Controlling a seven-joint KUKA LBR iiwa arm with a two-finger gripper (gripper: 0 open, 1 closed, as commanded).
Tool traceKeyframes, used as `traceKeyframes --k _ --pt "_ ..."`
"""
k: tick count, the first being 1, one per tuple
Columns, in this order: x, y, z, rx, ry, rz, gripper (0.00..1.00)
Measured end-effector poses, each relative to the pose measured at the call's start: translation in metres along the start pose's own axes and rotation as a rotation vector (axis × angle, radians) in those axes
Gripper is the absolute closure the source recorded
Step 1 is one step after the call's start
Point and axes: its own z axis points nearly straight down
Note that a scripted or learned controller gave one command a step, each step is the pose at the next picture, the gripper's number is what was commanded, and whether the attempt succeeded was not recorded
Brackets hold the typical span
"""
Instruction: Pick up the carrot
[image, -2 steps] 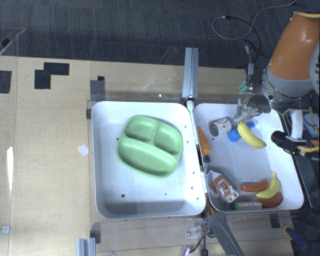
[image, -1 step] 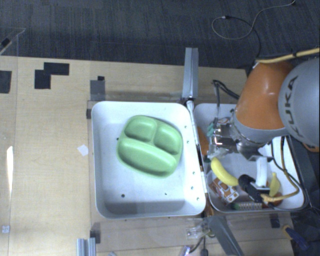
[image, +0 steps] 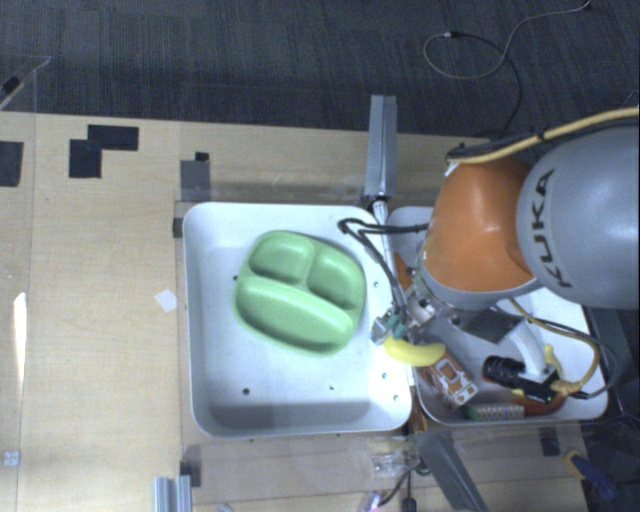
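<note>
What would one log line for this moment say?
arm: grey-orange KUKA arm over right bin | left bin: green divided plastic plate | yellow banana under wrist | carrot: unidentified

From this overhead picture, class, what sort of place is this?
Probably a robotics lab: a robot arm over white bins on a wooden bench, with loose cable on the floor.

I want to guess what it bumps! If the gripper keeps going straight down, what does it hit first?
Probably the yellow banana-shaped toy, lying right under the gripper at the right bin's left edge. Depth is hard to judge from above.
</note>
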Motion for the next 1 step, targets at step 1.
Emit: traceKeyframes --k 1 --pt "-0.0022 -0.0004 -0.113 -0.002 -0.001 0.564 1.0"
